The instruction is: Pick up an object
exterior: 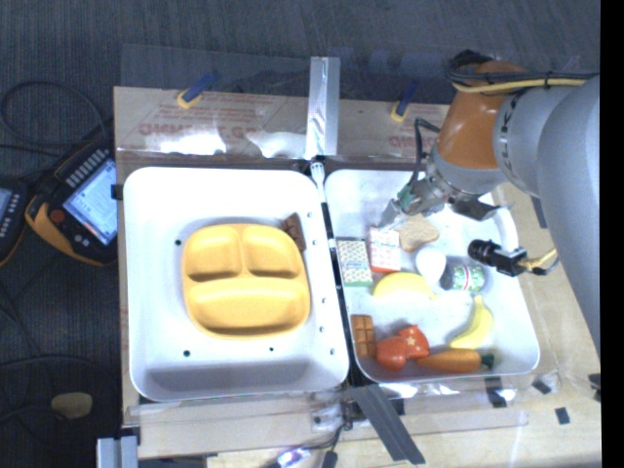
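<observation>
The fingers [409, 201], aperture unclear, hover just beside the tan bread slice [419, 232].

1. Two white bins [136, 291] on a pale brown worktop [136, 115] printed with faded red lettering.
2. Yellow sectioned tray [246, 279] in the left bin, small brown piece [292, 228] at its corner.
3. In the right bin: yellow banana [474, 326], orange carrot [450, 362], red pepper [398, 347], white egg [430, 262], brown chocolate bar [363, 333], pale yellow lemon [402, 285].
4. Grey arm [556, 154] banded in orange.
5. Dark grey carpet [58, 27] all round.
</observation>
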